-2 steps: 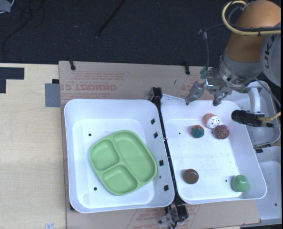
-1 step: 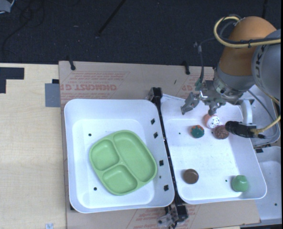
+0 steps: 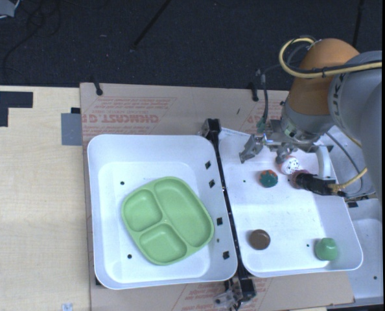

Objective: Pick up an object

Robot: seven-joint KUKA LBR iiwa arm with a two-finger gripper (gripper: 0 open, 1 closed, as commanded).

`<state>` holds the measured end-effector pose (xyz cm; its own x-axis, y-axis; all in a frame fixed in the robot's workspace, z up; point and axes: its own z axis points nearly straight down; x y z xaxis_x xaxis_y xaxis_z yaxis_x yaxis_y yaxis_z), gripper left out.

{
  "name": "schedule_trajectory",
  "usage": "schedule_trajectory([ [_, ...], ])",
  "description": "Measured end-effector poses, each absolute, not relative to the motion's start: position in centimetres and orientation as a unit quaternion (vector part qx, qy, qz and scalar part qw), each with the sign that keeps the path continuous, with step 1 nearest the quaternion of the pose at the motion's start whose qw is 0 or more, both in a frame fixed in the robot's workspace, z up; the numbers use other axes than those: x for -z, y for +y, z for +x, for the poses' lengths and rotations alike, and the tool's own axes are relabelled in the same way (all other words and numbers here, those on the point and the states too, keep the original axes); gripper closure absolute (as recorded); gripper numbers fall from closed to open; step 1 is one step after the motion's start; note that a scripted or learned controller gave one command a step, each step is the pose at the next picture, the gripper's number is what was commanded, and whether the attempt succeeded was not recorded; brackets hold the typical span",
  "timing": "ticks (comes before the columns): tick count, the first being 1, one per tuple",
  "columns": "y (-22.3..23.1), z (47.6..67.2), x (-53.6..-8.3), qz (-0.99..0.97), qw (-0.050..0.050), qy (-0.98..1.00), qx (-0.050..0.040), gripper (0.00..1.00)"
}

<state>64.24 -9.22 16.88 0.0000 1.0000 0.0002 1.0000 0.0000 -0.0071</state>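
Jaws (image 3: 265, 149) hang over right bin's (image 3: 348, 264) far end, beside teal ball (image 3: 268, 179) and white spotted piece (image 3: 290, 166), presumably seeking a pick; spread or pressed together, cannot tell; nothing visibly held; green tray (image 3: 167, 220) fills left bin (image 3: 108, 154).

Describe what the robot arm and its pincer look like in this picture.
The arm is grey, with a rounded orange band above the wrist. A yellowish cable loops over the orange part, and another runs by the black connector at the wrist's side. The pincer is bare grey metal with thin fingers.
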Motion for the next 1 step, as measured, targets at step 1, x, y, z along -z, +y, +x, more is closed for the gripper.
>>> schedule_trajectory([
  [1,-8.32,64.33,-11.87,-0.707,0.003,-0.707,-0.0021,0.0],
])
